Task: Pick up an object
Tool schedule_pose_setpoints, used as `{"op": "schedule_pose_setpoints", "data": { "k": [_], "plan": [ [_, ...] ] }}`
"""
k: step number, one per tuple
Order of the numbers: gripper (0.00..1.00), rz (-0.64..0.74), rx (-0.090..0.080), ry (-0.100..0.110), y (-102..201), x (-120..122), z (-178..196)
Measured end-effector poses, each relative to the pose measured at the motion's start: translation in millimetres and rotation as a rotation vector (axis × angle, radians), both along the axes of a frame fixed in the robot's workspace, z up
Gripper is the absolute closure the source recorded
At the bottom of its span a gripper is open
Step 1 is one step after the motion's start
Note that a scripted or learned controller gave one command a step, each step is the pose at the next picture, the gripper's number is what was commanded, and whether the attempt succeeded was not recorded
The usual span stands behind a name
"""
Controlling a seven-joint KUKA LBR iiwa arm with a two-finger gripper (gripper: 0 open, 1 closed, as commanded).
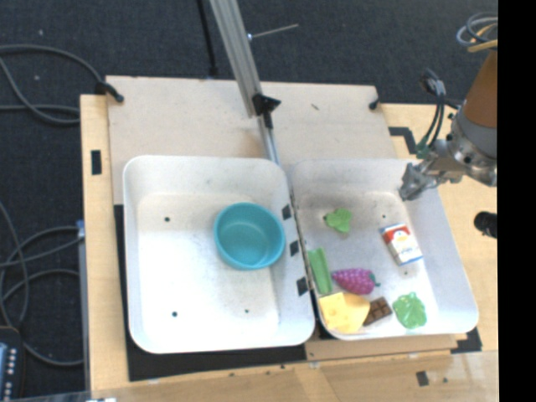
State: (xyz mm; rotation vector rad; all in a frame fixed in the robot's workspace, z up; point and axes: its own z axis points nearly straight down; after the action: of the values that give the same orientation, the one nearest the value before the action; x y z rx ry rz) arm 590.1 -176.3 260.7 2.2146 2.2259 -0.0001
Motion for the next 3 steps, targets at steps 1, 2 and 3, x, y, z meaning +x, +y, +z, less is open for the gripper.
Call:
{"op": "schedule_pose_setpoints", "data": {
  "k": [1,2,3],
  "plan": [
    [1.0,0.003,0.002,-0.001,59.0,-6.5,5.3],
    [1.0,0.002,0.002,0.0,108.2,-4.1,-0.1],
    [1.0,0.003,0.003,0.0,160.6,-20.0,4.4]
  ]
}}
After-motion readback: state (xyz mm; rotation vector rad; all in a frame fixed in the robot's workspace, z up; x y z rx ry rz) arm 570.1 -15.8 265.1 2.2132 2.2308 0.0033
